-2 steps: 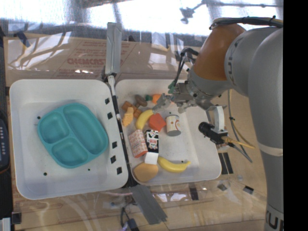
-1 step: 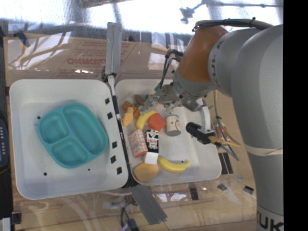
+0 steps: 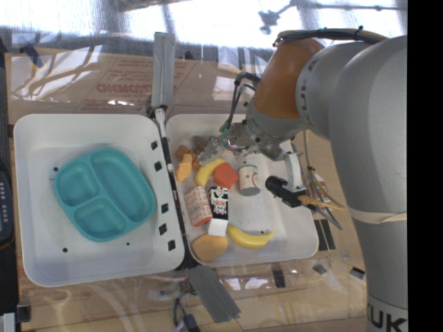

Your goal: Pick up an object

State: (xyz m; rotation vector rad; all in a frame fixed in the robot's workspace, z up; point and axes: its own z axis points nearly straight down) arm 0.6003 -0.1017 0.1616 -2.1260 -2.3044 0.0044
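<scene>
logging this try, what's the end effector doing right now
End effector: low over the right bin's far end, near the small brown pieces; open or closed cannot be told.

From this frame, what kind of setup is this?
Likely a robot grasping test bench, not a kitchen: a grey arm with an orange band reaches over two shallow white bins, one holding a teal divided plate, the other toy food like a yellow banana.

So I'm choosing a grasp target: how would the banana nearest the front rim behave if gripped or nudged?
The banana looks like glossy moulded plastic, so probably light, stiff and a bit slippery. Its curve suggests it would pivot or rock rather than roll straight. It lies beside a white block, which a push might shift.
</scene>
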